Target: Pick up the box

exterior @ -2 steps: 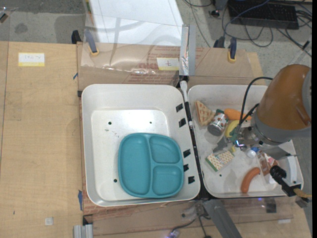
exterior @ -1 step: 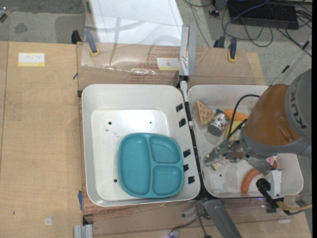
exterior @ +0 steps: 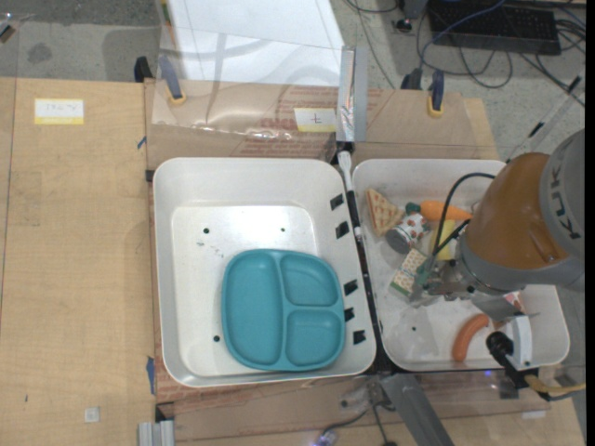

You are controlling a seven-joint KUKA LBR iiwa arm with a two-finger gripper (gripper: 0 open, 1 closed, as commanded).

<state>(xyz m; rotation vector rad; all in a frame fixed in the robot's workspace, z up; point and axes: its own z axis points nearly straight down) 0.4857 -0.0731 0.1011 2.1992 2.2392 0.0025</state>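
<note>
The box (exterior: pixel 407 269) is small, with a pale speckled face and a green edge, and lies tilted in the left half of the right bin (exterior: pixel 409 342). My gripper (exterior: pixel 432 282) hangs under the grey and orange wrist, right beside the box's right edge and seemingly touching it. The arm's bulk hides the bin's right half.
A pizza-slice toy (exterior: pixel 381 210), a small grey can (exterior: pixel 403 238) and an orange carrot-like piece (exterior: pixel 439 213) lie behind the box. An orange sausage (exterior: pixel 468 338) lies near the front wall. The left bin (exterior: pixel 186 249) holds a teal divided plate (exterior: pixel 282 308).
</note>
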